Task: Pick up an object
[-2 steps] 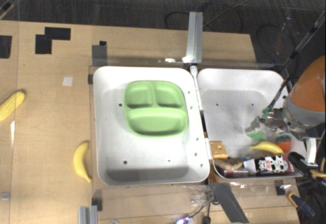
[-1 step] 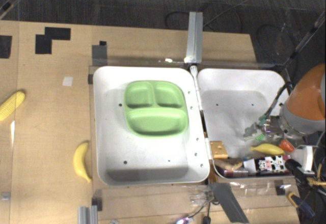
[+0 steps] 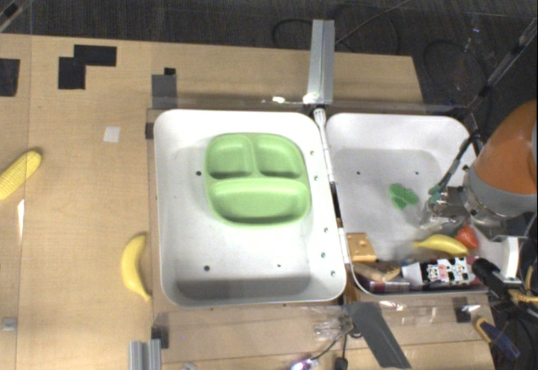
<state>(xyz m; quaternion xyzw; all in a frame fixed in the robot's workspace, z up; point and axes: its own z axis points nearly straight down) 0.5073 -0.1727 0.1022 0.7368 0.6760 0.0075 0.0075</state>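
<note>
Corn [image 3: 18, 175] lies at the left edge of the bench [image 3: 76, 234], and a yellow banana [image 3: 133, 266] lies just beside the left wall of the left bin [image 3: 168, 217]. A green divided plate [image 3: 255, 178] sits in the middle of this bin. In the right bin [image 3: 378, 141], a small green piece [image 3: 403, 195] rests near the centre, and along the front wall are a wooden block [image 3: 361, 249], a second banana [image 3: 440, 244], a red piece [image 3: 467, 237] and a black-and-white box [image 3: 445, 272]. The gripper [image 3: 439, 210] hangs at the right side of this bin, just above the second banana; how far its claw is open I cannot tell, and nothing shows between it.
</note>
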